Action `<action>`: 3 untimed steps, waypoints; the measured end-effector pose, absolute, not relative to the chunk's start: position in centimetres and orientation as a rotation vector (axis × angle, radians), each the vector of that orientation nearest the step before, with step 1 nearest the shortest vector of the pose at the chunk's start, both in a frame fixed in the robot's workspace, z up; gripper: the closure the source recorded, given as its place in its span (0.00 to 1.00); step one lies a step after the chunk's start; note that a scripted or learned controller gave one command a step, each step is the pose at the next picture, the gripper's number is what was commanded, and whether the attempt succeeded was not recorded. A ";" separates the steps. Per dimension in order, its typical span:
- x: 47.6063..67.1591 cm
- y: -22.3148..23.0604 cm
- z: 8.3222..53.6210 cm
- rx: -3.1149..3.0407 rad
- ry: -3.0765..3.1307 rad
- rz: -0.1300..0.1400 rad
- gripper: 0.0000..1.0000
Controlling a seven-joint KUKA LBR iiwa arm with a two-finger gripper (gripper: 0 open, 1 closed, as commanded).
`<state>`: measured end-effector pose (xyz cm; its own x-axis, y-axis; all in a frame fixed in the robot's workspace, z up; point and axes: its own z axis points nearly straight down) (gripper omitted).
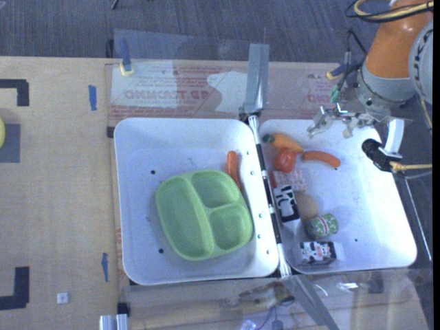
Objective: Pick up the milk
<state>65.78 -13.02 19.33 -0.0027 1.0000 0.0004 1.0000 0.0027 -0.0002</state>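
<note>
Now I see the milk (318,252), a small carton with black and white print, lying at the near edge of the right bin (371,205), close to the divider. Just beyond it stands a green can (322,225). The right half of this bin is bare and gives room. The claw (337,119), thin metal, hangs over the far edge, grasping nothing; how wide it is open I cannot tell. A green tray (204,214) fills the left bin (137,157).

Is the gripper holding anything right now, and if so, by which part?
Nothing is held. The gripper hangs open over the far edge of the right white bin, apart from the black-and-white milk carton in its near corner.
</note>
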 end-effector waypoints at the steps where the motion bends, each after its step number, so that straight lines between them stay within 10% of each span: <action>1: 57.2 -6.3 18.5 -2.073 -2.360 0.000 0.00; 2: 53.1 3.8 18.5 -1.965 -2.449 0.002 0.00; 3: 48.4 -1.1 18.4 -1.928 -2.478 0.001 0.00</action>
